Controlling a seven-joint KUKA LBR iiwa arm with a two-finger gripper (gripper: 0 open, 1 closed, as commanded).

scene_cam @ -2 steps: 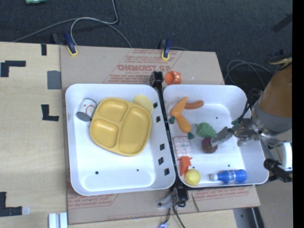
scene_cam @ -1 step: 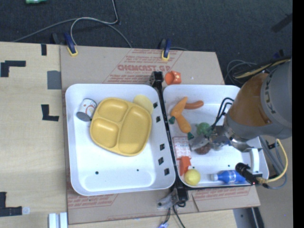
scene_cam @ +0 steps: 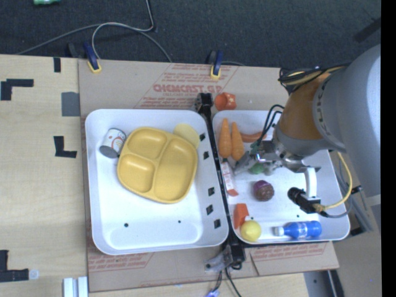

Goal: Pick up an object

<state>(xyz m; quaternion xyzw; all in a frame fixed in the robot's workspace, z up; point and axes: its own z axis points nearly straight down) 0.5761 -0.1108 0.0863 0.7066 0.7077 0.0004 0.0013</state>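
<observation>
Carrots, two of them side by side, lie in the right bin just left of the fingers, which hang low over a small clutter of items; whether the fingers are open or closed, I cannot tell. Just below the fingers sits a dark purple round fruit. Farther down, along the bin's near edge, lie a yellow lemon and a blue bottle. Well off to the left of the fingers, the left bin holds a yellow divided plate and a tin can on its side. A tomato rests on the desk beyond the bins
</observation>
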